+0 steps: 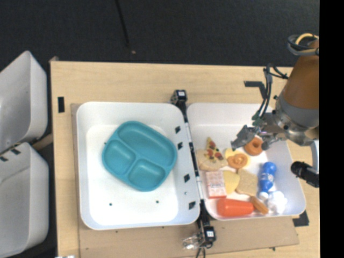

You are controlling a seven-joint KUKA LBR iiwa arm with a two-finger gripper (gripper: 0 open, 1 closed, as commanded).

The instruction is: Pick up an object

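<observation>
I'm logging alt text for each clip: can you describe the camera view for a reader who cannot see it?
A grey arm's gripper hangs over the right bin, at an orange doughnut-shaped toy among piled toy foods. The left bin holds a teal divided plate.

Even overhead light, soft shadows; white bins (86, 144) near overexposure; floor at frame top dark; slight overall blur.

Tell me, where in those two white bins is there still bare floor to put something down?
The left bin has bare white floor around the teal tray, widest along its near edge. In the right bin, the far strip is bare. Its near half is crowded: pizza slice, cheese, blue bottle, orange carrot, with the gripper over the donut.
</observation>
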